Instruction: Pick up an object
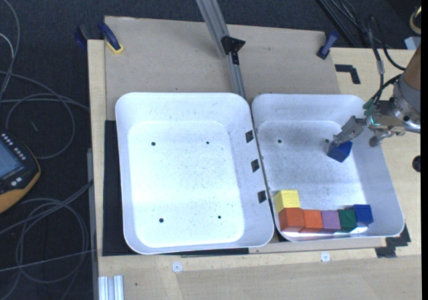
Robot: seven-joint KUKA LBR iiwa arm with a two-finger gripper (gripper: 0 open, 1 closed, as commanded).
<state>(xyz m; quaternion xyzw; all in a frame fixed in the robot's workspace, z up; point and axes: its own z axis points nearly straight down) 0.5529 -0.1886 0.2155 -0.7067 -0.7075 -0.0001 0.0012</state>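
One fixed cam, mounted high above the light wooden bench [200,58], looking down at a slant toward the far side. Mid distance: both shallow white plastic bins [130,158] fit w/ room around them, left bin and right bin [384,185] side by side approx. centre frame. Dark floor w/ black cables [40,125] visible at left & far edges.
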